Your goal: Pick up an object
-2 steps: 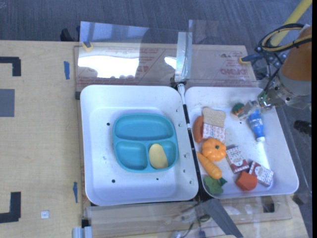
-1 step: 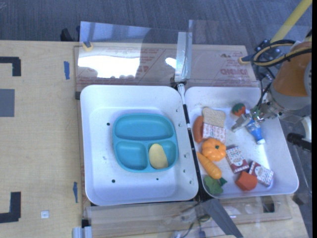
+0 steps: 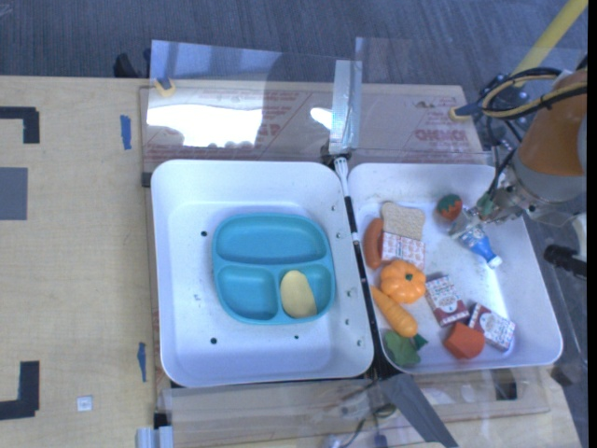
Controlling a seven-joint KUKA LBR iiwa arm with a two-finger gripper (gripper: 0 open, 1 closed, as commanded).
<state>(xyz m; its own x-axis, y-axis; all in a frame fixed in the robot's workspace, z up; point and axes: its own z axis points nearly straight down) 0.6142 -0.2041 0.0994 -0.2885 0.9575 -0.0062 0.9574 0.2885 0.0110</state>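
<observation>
Starting at the left, a pale wooden bench [image 3: 75, 250] carries black corner marks and bits of blue tape. Next comes the left bin [image 3: 177, 250], white and shallow, with a blue divided tray [image 3: 252, 250] lying in its middle. A yellow lemon-shaped toy [image 3: 298, 294] sits in the tray's lower right compartment. Behind both bins stands a clear plastic sheet [image 3: 242, 101] over cardboard.

Across the black seam, the right bin [image 3: 536, 287] holds a scatter of toy food. Along its left side lie an orange-red sausage shape [image 3: 374, 242], a slice of toast [image 3: 403, 219] and, just below and touching the toast, a red-and-white packet [image 3: 403, 249]. Under these sits a small orange pumpkin [image 3: 403, 281], with a carrot [image 3: 395, 314] slanting down from it and a green leafy piece [image 3: 403, 346] at the bin's lower edge. Further right are a dark red packet [image 3: 442, 297], a red block [image 3: 464, 341] and another red-and-white packet [image 3: 495, 327] beside it.

Near the bin's upper right, a small round red-and-green toy [image 3: 451, 205] lies apart from the rest. Just right of it a white tube with a blue end [image 3: 479, 246] rests on the bin floor, tilted, directly beneath the gripper [image 3: 492, 210]. The gripper hangs low over the tube's upper end; whether its claw is spread or closed is too small and cluttered to tell, and nothing is seen between its tips. Above it the grey arm with its orange band [image 3: 550, 147] enters from the right, cables looping over it.
</observation>
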